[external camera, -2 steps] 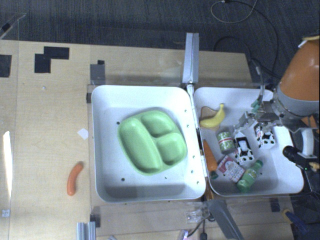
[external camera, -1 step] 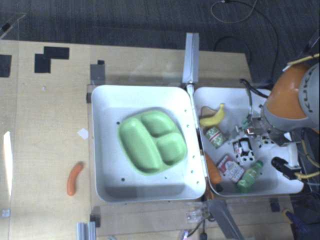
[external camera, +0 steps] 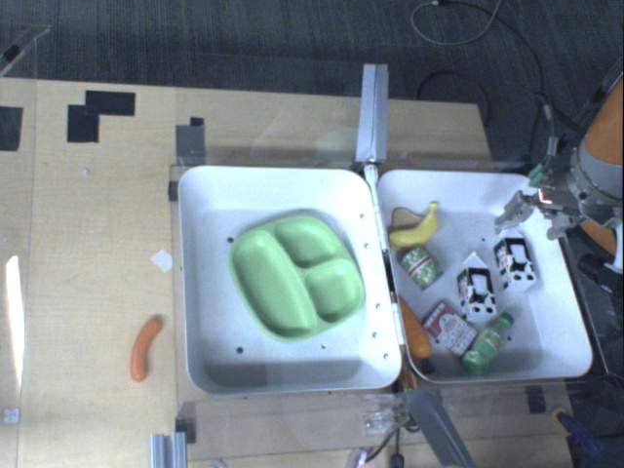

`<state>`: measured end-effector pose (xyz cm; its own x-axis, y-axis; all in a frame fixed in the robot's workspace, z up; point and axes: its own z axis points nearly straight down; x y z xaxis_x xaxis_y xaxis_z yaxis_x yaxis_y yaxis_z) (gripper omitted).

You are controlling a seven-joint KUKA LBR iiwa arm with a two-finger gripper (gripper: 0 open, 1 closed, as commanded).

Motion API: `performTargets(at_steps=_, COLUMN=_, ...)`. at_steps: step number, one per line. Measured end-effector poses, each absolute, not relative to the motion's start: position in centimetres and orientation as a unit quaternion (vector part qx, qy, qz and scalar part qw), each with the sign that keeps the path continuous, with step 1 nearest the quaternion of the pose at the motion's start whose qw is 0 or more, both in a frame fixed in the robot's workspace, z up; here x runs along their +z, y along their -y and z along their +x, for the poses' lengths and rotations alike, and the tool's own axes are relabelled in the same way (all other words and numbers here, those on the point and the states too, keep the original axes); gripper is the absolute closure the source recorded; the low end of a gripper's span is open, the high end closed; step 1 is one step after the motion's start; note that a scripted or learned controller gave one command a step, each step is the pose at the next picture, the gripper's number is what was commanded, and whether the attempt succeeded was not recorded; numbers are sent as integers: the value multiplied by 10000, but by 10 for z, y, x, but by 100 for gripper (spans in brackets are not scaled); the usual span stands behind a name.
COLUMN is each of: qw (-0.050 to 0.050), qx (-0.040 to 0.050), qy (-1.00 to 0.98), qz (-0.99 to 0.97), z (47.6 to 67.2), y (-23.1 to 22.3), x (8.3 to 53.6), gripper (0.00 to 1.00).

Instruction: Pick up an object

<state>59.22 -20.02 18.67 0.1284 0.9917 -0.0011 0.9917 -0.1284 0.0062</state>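
The right bin holds a banana, a small green-labelled can, two cow-patterned cartons, a red and white packet, a green bottle and an orange carrot against the left wall. My gripper hangs over the bin's upper right part, just above the right-hand carton. Its fingers are spread open with nothing between them.
The left bin holds a green divided plate. A metal bar runs up from the divide between the bins. An orange sausage lies on the bench left of the bins. Cable loops lie on the dark floor behind.
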Motion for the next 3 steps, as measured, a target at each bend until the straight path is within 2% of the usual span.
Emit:
performTargets(at_steps=1, qw=37, qx=25, qy=-6623, qz=7493, z=581, y=196, x=103, gripper=0)
performTargets(at_steps=2, qw=57, qx=41, qy=-6631, qz=7485, z=584, y=195, x=115, gripper=100)
performTargets(at_steps=3, qw=28, qx=21, qy=-6319, qz=7751, z=608, y=148, x=229, gripper=100)
